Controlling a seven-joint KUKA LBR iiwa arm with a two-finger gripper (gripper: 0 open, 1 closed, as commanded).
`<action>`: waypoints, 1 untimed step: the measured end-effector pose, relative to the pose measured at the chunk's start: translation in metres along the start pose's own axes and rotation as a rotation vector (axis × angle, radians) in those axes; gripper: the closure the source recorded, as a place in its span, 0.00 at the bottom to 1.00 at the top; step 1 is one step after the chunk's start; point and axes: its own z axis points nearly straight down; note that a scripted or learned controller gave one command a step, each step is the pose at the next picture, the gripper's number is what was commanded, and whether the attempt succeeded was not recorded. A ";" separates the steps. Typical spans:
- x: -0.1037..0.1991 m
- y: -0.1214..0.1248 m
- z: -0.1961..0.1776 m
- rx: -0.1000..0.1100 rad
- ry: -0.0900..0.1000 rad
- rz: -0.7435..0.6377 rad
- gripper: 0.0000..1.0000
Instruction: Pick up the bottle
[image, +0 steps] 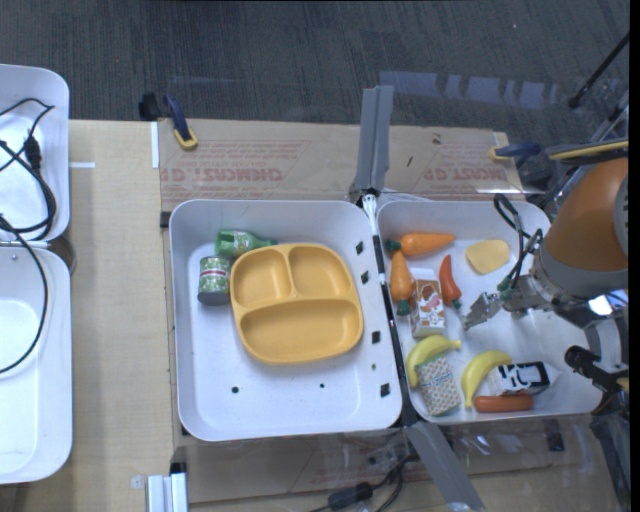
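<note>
Currently I judge the approach step not yet begun: my gripper (478, 312) hangs over the right bin (535, 222), fingers slightly parted with nothing between them. The bottle (237, 242), green, lies on its side in the left bin (280, 400), just beside the yellow plate (296, 302), well apart from the fingers. Next move: traverse left across the divider, then descend.

You have two bins side by side: in the left bin (190, 330) the plate (297, 301) sits at centre with the bottle (240, 242) and can (213, 279) at its ten o'clock, while the gripper (487, 308) hangs over the right bin's (572, 400) centre.
</note>
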 end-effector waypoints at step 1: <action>0.007 0.048 -0.158 -0.001 -0.002 0.024 0.00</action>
